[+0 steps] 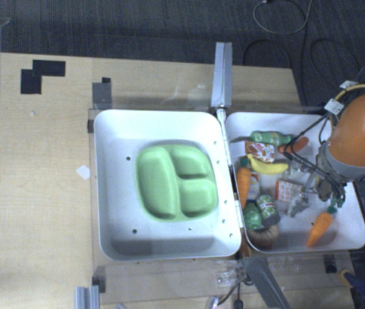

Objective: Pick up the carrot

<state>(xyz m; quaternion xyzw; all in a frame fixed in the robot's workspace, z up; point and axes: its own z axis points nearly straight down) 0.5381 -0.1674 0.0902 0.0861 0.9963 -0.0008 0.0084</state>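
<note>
The arm (356, 134) hangs over the right bin (356, 237). I cannot tell how its gripper (308, 188) stands. One carrot (320, 228) lies near the bin's front right corner.

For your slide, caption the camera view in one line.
Arm over right bin of toy food, carrot nearby; green tray in left bin.

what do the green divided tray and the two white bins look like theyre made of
The green three-compartment tray looks like moulded matte plastic: soft rounded edges, even colour, no glare. The shallow white bins seem to be smooth plastic or painted metal; a faint sheen leaves it open.
</note>
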